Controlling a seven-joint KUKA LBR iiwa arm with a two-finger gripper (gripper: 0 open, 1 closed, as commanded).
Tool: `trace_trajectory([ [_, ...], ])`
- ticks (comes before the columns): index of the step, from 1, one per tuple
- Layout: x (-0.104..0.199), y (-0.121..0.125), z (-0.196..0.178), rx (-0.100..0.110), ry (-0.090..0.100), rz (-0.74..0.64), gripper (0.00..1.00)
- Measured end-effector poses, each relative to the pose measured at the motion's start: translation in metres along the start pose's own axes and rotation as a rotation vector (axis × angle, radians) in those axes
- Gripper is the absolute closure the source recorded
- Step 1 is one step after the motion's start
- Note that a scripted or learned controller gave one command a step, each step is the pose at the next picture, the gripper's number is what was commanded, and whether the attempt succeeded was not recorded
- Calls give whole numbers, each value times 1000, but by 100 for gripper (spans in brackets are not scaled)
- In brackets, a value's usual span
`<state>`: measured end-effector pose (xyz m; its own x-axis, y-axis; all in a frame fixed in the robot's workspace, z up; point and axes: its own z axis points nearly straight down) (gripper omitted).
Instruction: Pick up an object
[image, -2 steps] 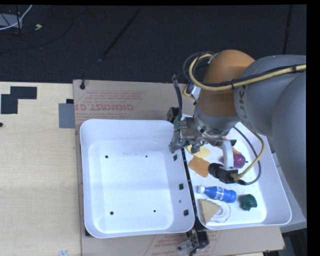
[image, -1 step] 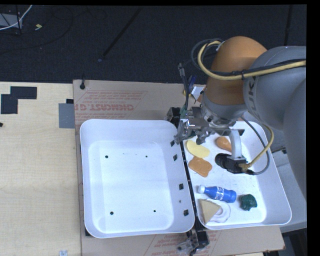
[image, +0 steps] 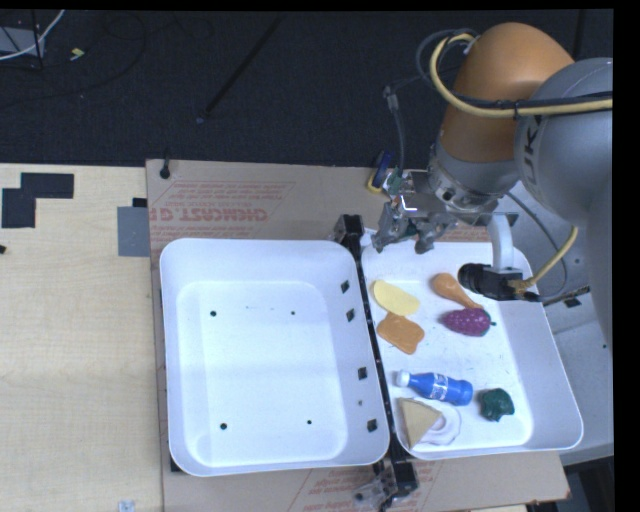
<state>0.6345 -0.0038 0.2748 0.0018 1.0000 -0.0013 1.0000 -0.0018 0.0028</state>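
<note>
Two white bins side by side: left bin (image: 190, 300), right bin (image: 555, 400). In the right bin, seven things, one of each: yellow piece (image: 396, 297), orange-brown slab (image: 400, 332), orange drumstick shape (image: 453, 290), purple grape bunch (image: 467, 321), blue bottle (image: 436, 387), green lump (image: 495, 403), tan wedge (image: 417, 417). Gripper (image: 411, 236) above that bin's far left corner, fingers spread apart, nothing between them. Yellow piece nearest, just toward the camera from it. Bare floor along the right bin's right side.
</note>
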Motion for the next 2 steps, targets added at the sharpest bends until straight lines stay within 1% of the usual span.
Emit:
trace_trajectory([
  [1,-7,-41,72,16,1,-1,100],
  [2,61,-24,56,4,2,-8,100],
])
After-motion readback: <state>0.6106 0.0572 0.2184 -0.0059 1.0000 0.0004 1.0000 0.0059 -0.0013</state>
